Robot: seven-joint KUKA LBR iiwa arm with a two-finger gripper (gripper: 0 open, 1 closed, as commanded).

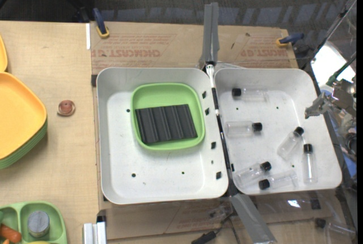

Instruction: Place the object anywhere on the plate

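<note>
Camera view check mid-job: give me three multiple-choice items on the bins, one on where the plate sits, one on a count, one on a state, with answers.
1. Where is the plate?
A. left bin
B. right bin
C. on the cardboard

2. How many vials lie in the right bin?
A. three
B. six
C. ten

3. What lies on the plate?
A. a vial
B. a dark ribbed mat
C. a clamp

Answers:
1. A, the green plate lies inside the left bin.
2. B, six clear black-capped vials lie scattered there.
3. B, the mat covers its middle; all vials are in the other bin.
</note>
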